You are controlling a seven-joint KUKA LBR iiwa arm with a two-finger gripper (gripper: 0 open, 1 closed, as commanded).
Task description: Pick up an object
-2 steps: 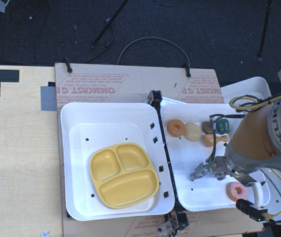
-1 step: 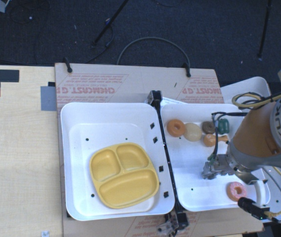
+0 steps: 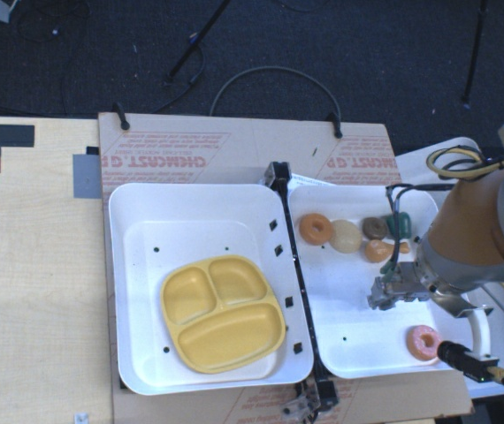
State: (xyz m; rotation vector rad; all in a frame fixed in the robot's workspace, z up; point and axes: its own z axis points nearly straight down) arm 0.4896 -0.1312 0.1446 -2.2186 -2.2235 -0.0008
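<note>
The right bin (image 3: 349,343) holds several toy foods. An orange-brown donut (image 3: 316,229) lies at its back left, a pale round bun (image 3: 347,236) beside it, then a small brown piece (image 3: 375,227) and an orange piece (image 3: 378,251). A pink frosted donut (image 3: 423,343) sits near the front right corner. My gripper (image 3: 388,293) hangs low over the bin floor right of centre, just in front of the orange piece and well behind the pink donut. I see nothing between its fingers.
The left bin (image 3: 137,237) carries a yellow divided plate (image 3: 224,312). A black divider rail (image 3: 292,263) runs between the bins. A green object (image 3: 400,226) sits by the arm at the right bin's back. Cardboard lies under both bins.
</note>
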